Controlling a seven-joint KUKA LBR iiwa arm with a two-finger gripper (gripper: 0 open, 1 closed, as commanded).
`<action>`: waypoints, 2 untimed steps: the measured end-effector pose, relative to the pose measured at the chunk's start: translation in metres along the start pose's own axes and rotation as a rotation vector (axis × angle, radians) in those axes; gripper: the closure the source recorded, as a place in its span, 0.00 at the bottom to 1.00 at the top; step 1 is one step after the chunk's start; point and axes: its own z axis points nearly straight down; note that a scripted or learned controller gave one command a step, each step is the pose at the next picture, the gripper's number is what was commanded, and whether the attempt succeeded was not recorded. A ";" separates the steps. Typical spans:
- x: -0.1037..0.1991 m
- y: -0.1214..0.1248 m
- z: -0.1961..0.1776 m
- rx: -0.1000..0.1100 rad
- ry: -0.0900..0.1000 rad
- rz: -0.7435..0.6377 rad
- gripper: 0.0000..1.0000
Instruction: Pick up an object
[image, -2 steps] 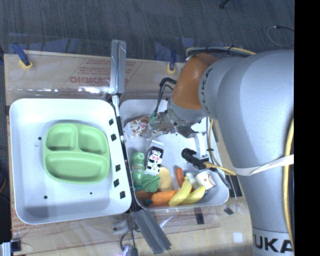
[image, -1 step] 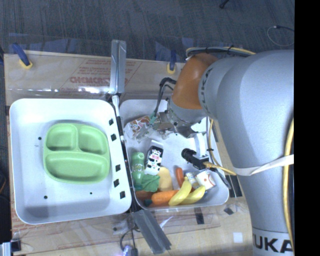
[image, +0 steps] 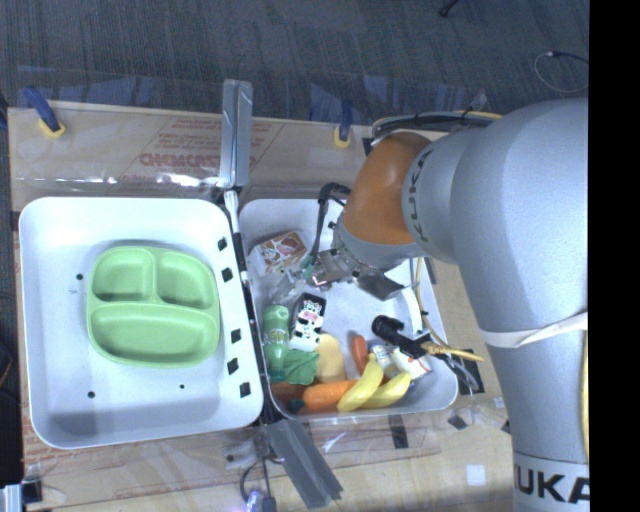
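The left bin (image: 40, 300) is taken up at its centre by a green divided tray (image: 153, 304), with bare floor left around it. The right bin (image: 425, 405) is crowded along its lower edge by toy food (image: 340, 385), and its upper right is blocked by the arm (image: 480, 210).

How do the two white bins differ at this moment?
The left bin holds one green divided tray lying flat; the right bin holds a jumble of small items, including a banana and a carrot. The arm reaches into the right bin, not the left. Both are shallow and white.
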 end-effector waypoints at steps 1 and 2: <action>0.000 -0.001 -0.007 0.006 0.002 -0.003 1.00; 0.000 -0.001 -0.007 0.006 0.002 -0.004 0.00</action>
